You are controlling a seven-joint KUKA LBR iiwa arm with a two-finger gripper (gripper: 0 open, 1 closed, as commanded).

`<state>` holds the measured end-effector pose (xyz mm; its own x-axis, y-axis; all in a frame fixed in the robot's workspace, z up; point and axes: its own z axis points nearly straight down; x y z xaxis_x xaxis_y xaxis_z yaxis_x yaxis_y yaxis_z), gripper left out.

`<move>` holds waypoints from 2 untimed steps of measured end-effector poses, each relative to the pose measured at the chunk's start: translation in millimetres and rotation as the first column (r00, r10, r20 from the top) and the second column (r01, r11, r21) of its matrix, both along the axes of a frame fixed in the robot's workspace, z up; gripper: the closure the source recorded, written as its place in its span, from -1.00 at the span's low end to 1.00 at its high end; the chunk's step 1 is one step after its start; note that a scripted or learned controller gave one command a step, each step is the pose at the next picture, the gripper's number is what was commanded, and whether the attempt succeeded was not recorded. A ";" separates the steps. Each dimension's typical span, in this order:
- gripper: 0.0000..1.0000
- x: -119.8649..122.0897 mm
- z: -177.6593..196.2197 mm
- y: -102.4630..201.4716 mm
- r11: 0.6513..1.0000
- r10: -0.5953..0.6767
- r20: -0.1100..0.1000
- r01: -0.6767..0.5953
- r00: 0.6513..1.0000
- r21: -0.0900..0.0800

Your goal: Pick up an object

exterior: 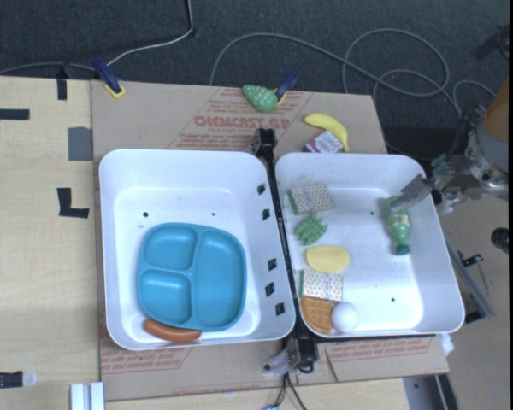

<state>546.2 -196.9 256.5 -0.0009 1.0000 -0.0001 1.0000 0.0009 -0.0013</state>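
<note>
White ball (345, 316) at right bin's (427, 314) front; end effector (408, 199) slants over green bottle (399, 232); grip unreadable.

I see two white bins (120, 178) on my tabletop (34, 229) — it is light brown. One holds a blue plate (191, 276) and an orange sausage (171, 331). The other holds a green bottle (399, 231), a checked cloth (310, 199), a yellow lump (327, 258) and a white ball (345, 316). My tool (408, 197) is grey.
</note>
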 end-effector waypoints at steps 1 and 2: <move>-1.00 21.9 -162.0 -24.5 1.000 0.001 0.002 -0.001 1.000 0.000; -1.00 97.1 -149.6 -0.5 1.000 0.002 0.003 -0.002 1.000 0.000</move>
